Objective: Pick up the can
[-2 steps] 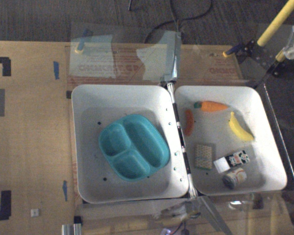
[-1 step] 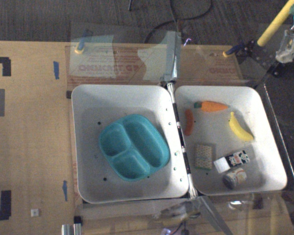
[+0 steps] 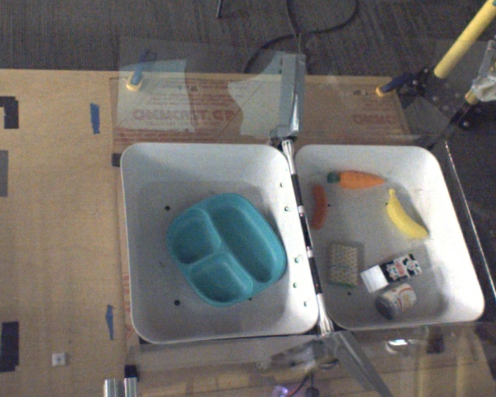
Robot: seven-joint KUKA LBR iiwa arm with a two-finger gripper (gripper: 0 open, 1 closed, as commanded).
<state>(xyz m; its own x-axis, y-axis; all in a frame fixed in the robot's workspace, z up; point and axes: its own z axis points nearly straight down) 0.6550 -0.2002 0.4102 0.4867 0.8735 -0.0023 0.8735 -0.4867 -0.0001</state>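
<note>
Writing: faint reddish lettering shows on the cardboard sheet (image 3: 190,112) behind the bins, under a clear plastic cover; it is too blurred to read. The small carton (image 3: 393,271) carries a black-and-white cow-like pattern, with no words that can be made out.
Can: the can (image 3: 396,300) lies on its side in the right bin (image 3: 446,172), at about 5 o'clock from the bin's middle, near the front wall. It is grey and silvery with a pale label whose print is too small to tell.
Neighbours of the can: the carton lies just beside it at 12 o'clock, nearly touching. A speckled sponge (image 3: 344,264) lies at 10 o'clock from the can, apart from it.
Rest of right bin: a banana (image 3: 405,216) at 2 o'clock from the middle, a carrot (image 3: 357,179) at 12 o'clock, a red pepper (image 3: 318,206) along the left wall.
Open room: bare bin floor lies to the right of the can, toward 3 o'clock, and a little at 6 o'clock before the wall.
Left bin: the left bin (image 3: 149,172) holds a teal divided plate (image 3: 225,247) near its middle, with bare floor all round it.
Desk: the desk (image 3: 50,222) is tan, with black marks and blue tape bits at 9 o'clock.
Tool: whether its fingers are apart or together cannot be told.
</note>
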